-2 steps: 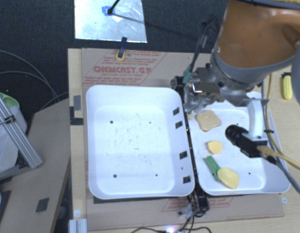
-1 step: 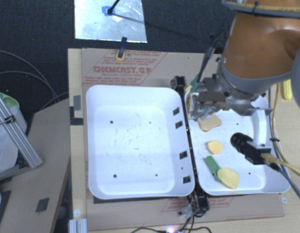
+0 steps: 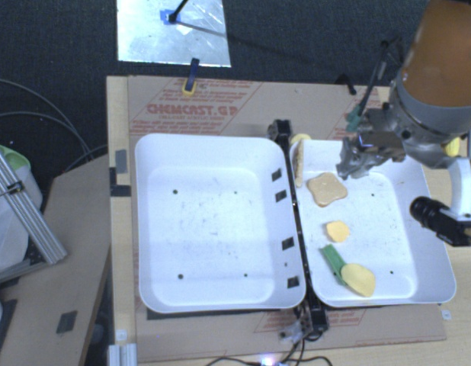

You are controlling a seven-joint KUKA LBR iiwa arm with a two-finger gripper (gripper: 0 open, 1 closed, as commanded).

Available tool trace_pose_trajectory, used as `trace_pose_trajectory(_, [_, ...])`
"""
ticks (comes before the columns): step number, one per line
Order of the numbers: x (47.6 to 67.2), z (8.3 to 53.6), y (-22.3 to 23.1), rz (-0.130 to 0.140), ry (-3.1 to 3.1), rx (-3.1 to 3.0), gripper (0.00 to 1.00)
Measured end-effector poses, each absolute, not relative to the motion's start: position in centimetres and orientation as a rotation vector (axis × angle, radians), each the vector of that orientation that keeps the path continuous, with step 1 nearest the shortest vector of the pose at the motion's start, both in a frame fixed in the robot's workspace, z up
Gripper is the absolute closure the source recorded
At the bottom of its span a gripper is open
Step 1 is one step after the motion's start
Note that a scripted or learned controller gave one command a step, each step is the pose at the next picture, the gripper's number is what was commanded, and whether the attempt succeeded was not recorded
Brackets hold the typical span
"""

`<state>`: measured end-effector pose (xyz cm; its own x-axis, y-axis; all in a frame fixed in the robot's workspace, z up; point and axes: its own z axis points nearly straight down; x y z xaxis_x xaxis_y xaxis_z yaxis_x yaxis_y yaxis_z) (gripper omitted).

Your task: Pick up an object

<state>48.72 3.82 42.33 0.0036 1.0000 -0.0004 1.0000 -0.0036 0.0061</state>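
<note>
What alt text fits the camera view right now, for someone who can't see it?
The arm's claw hangs over the right bin, near a tan toast piece. Below it lie a yellow chunk and a green-handled yellow toy; a banana lies along the bin's left wall. A left bin sits alongside.

Two white bins (image 3: 213,227), four toy foods (image 3: 327,189)
</note>
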Motion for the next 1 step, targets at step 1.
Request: trace_pose_trajectory(1, [48.57, 29.73, -1.77, -0.012, 2.218, 2.232, 1.0])
